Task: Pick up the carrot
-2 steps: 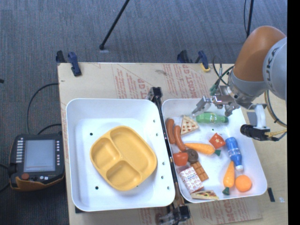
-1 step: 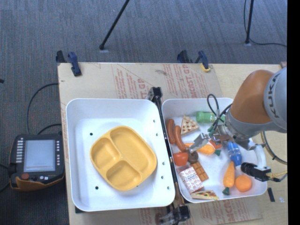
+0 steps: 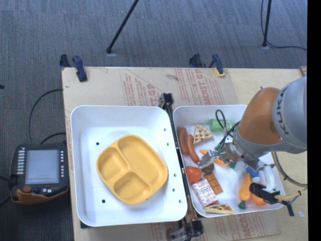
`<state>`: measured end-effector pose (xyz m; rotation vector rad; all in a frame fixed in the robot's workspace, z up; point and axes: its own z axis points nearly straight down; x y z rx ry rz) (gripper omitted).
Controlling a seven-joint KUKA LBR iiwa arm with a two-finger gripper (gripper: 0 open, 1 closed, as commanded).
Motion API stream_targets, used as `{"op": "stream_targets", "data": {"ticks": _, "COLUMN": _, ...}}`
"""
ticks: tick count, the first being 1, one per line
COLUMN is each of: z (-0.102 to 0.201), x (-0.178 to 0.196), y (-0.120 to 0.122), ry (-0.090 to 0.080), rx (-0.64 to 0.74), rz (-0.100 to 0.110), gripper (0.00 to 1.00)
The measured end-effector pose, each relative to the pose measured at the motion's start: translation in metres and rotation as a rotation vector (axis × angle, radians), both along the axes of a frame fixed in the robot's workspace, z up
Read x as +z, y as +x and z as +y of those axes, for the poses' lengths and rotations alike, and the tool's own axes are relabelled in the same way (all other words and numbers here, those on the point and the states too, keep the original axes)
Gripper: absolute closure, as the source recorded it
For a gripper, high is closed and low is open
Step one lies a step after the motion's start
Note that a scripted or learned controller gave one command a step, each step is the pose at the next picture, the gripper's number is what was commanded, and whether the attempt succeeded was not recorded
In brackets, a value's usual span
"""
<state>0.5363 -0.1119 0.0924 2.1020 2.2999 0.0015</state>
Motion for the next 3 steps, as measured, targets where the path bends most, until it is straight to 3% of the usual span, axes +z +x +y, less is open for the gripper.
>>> {"op": "stream_targets", "data": {"ticks": 1, "z": 0.003, "x": 0.008, "y": -0.002, "ry": 0.012, "rx": -0.003, "rz": 0.012, "gripper": 1.00}}
{"op": "stream_targets", "data": {"ticks": 2, "z": -0.062, "x": 0.118, "y": -0.058, "ry": 0.018, "rx": -0.068, "rz": 0.021, "gripper": 1.00}}
{"op": "stream_targets", "data": {"ticks": 3, "z": -0.035, "x": 0.008, "y": -0.055, "ry": 0.019, "rx": -0.063, "rz": 0.023, "gripper": 1.00}}
